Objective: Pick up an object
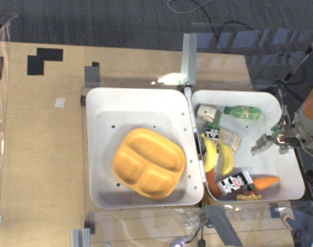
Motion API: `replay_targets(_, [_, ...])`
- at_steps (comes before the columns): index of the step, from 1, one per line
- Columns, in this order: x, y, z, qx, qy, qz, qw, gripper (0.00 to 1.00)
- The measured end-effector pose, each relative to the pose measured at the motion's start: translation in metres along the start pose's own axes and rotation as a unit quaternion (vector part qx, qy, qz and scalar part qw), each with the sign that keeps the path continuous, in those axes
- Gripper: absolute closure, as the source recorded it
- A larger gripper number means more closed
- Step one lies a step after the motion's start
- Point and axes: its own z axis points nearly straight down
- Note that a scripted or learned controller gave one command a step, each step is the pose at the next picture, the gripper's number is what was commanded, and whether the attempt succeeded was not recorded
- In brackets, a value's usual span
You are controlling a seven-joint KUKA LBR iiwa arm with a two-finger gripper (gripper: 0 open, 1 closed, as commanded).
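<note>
The right bin (259,99) holds several objects. A green bottle (242,112) lies at the back beside a small can (207,112). Two yellow bananas (218,156) lie along the left side, with a patterned packet (230,139) next to them. At the front are an orange carrot (267,182), a black-and-white box (233,182) and a reddish item (212,184). My gripper (272,145) hangs over the bin's right part, above bare floor, open with nothing between its fingers. It is right of the bananas and above the carrot in the view.
The left bin (102,107) holds a yellow divided plate (149,162). A metal post (189,55) stands behind the divider between the bins. The grey arm with its orange band (312,109) comes in over the right bin's right wall.
</note>
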Motion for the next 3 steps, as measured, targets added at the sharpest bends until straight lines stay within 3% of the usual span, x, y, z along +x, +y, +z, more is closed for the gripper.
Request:
replay_targets(1, [-0.015,0.011,-0.022,-0.001,0.000,-0.052,0.9987,0.00])
replay_targets(2, [0.032,0.005,0.085,-0.006,-0.002,-0.158,0.9874,0.00])
replay_targets(3, [0.074,0.001,0.109,-0.010,-0.006,-0.307,0.9515,0.00])
